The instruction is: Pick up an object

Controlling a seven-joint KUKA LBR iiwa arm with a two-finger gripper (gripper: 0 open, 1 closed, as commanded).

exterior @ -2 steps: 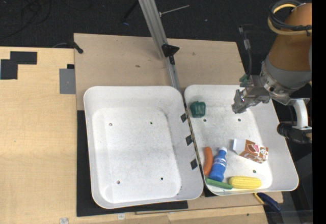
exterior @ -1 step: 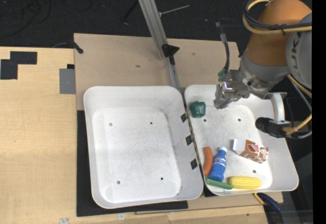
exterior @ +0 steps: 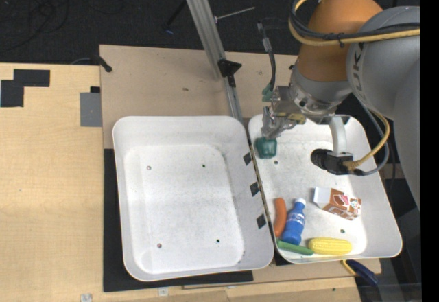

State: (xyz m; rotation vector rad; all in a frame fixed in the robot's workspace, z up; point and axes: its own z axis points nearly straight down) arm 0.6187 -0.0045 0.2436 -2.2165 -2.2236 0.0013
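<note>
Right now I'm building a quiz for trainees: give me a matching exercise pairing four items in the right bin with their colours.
Things:
1. corn cob
2. bottle
3. carrot
4. small cup at the gripper

Colours:
A. teal
B. orange
C. yellow
D. blue

Pairs: 1-C, 2-D, 3-B, 4-A

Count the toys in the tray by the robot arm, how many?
6, maybe more hidden under the arm: teal cup at the gripper, orange carrot, blue bottle, yellow corn, green bean, brown-white carton.
</note>
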